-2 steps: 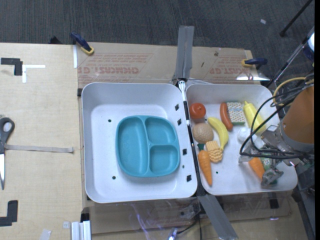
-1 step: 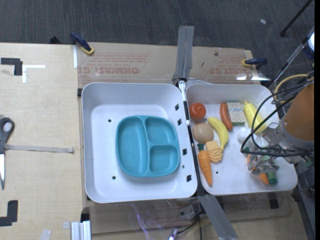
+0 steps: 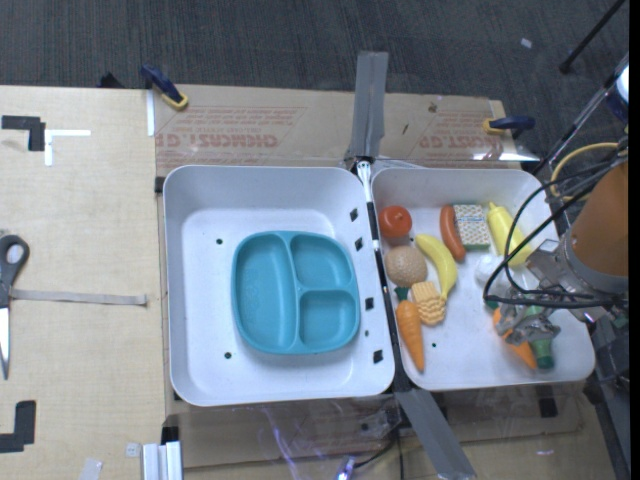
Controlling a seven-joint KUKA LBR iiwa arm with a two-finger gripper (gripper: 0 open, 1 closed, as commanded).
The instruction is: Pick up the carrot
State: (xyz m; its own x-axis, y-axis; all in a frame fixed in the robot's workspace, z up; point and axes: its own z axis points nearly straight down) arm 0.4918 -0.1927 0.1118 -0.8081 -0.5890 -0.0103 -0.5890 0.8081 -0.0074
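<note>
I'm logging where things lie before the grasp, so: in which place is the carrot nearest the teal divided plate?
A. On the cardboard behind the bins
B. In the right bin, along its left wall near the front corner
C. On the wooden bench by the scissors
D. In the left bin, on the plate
B: the carrot lies in the right bin by its left wall, just in front of the waffle-like toy; the teal plate sits in the left bin.
</note>
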